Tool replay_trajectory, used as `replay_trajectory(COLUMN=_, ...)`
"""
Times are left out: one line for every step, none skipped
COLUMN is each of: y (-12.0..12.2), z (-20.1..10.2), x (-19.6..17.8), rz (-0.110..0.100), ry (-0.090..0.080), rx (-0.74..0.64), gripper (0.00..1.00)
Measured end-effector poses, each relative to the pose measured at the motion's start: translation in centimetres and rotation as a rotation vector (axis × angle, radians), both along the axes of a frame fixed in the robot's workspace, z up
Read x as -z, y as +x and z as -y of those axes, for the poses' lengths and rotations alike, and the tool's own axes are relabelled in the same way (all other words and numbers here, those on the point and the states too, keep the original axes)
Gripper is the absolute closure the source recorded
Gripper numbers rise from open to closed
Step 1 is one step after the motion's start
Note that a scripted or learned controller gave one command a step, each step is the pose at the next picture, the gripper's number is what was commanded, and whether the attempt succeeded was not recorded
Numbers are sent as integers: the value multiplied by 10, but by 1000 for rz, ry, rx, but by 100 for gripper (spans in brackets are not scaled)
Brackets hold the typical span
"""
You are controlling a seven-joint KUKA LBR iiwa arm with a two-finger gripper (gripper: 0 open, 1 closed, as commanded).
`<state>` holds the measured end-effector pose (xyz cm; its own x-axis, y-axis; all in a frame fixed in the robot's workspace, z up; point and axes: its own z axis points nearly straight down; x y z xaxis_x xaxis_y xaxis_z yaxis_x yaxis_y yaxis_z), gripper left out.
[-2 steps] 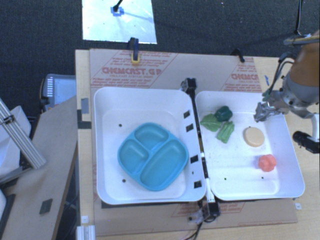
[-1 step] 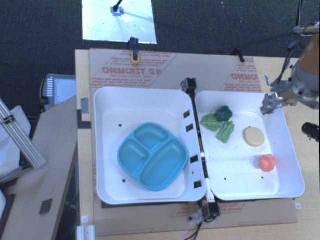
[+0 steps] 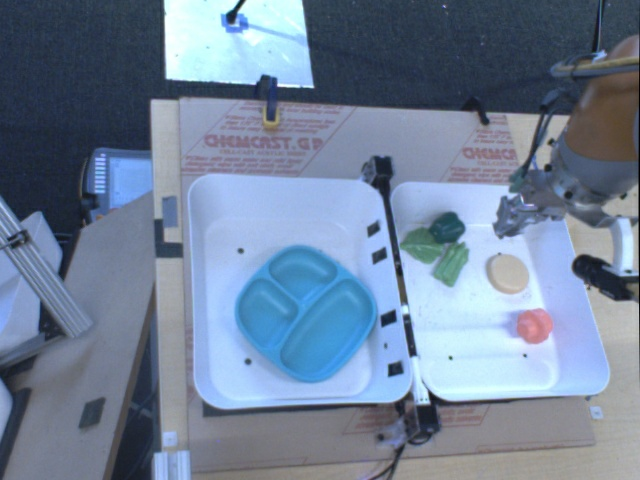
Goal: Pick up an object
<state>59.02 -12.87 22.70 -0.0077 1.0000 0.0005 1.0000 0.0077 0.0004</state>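
I see the arm (image 3: 600, 128) cut off at the right edge, bent down over the right bin (image 3: 575, 363). Its claw (image 3: 512, 218) hangs above the bin's far side; I cannot tell its state. The green toy (image 3: 442, 246), beige disc (image 3: 508, 273) and red object (image 3: 534, 325) lie in that bin.

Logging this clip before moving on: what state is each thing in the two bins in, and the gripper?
Blue divided plate: flat in the left bin, nothing on it.
Green toy vegetables: loose in the right bin, ungrasped.
Beige disc: lying flat, untouched.
Red-pink object: resting near the front.
Gripper: above the right bin's back, holding nothing visible.
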Motion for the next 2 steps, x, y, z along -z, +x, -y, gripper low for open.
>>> replay_trajectory(y=-1, z=-47, x=-1, rz=1, ry=0, rx=-1, gripper=100)
replay_trajectory(y=-4, z=-104, x=3, rz=0, ry=2, rx=-3, gripper=100)
